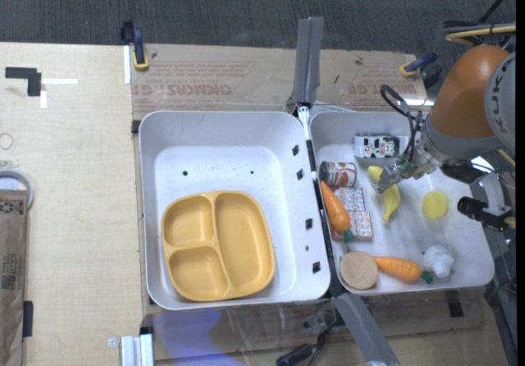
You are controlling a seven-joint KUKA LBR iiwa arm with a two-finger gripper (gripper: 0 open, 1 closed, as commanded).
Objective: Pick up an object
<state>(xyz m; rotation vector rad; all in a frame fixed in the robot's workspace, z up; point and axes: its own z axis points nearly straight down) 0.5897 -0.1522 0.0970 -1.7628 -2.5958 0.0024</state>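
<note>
Here the pincer (392,178) is hanging over the right bin's (467,274) far edge, clenched on a banana (390,202).

My bins (156,192) look like smooth white plastic; the yellow tray (217,245) is matt plastic, the worktop (66,192) pale wood.

The two bins (156,192) are plain white. Taking the red-labelled can (338,173) as landmark: to its left lies a mustard-yellow divided plate (217,244); just below it an orange carrot (335,207) with a green tip, beside a white card (358,214) printed in small red squares. Right of the can sit a yellow banana (390,202) and a yellow ball (435,204); above-right, a black-and-white box (376,146). Further below are a tan disc (358,270), a second orange carrot (399,267) and a white lump (439,260).
</note>
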